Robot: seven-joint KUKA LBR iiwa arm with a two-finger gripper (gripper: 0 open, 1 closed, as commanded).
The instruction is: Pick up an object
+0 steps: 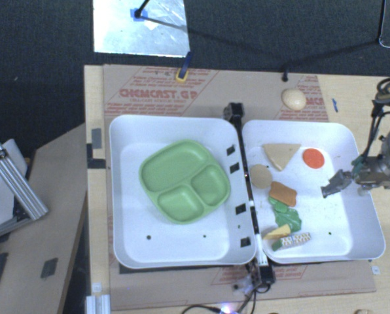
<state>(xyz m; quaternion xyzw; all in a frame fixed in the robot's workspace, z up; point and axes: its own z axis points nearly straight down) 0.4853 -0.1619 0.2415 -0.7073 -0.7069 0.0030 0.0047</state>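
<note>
The right bin (352, 241) holds several small food items: a tan wedge (281, 154), an orange-red disc (313, 157), a beige round piece (260, 176), a brown slab (282, 193), a green leafy piece (285, 212), a yellow piece (278, 231) and a speckled bar (295, 241). My gripper (336, 183) hangs over the right side of this bin, to the right of the brown slab and below the disc. Nothing shows between its fingers.
The left bin (129, 241) carries a green three-compartment plate (185, 180). A cream egg-shaped thing (294, 99) lies on the cardboard behind the right bin. A black divider (244, 188) runs between the bins. A foil sheet (141, 18) lies at the back left.
</note>
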